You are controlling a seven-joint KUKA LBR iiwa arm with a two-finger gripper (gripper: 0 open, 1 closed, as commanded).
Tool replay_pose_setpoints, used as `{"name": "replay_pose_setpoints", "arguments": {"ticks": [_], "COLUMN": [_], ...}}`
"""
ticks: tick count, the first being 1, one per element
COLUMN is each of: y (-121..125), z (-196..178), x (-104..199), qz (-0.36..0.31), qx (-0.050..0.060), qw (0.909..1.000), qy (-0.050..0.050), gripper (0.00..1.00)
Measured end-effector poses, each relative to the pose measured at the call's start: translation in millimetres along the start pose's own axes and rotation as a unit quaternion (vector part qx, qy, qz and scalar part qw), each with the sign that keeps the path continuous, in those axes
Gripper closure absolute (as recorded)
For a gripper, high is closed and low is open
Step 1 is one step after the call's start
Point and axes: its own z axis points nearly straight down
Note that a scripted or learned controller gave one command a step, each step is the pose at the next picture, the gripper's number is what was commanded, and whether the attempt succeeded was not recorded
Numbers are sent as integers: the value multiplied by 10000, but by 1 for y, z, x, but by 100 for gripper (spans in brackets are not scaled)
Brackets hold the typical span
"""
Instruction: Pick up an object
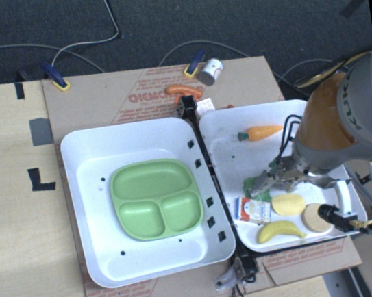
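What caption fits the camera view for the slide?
KUKA arm's gripper low in the right bin over a green item, near carrot and banana; green plate in left bin.

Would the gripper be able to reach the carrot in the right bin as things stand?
Probably yes: the carrot lies alone near the right bin's far wall, nothing on it, and the gripper is just nearby.

Two bins sit side by side in the middle of the frame on the surface point(14, 204). The left bin point(79, 153) holds a divided plate point(157, 198) at its centre. In the right bin point(223, 121), a carrot point(261, 132) lies toward the upper part. Along the lower edge, from left to right, lie a small packet point(250, 210), a banana point(279, 232) and a round disc point(314, 218), with a potato-like lump point(288, 204) just above the banana. The arm point(337, 118) reaches in from the right over this bin.
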Motion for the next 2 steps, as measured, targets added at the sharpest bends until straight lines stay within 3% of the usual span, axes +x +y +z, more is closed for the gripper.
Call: {"name": "replay_pose_setpoints", "arguments": {"ticks": [1, 2], "y": [32, 128], "z": [1, 2], "x": [25, 7], "qz": [-12, -18], "qx": [-14, -13], "qw": [10000, 10000], "qy": [-1, -2], "gripper": [0, 0]}}
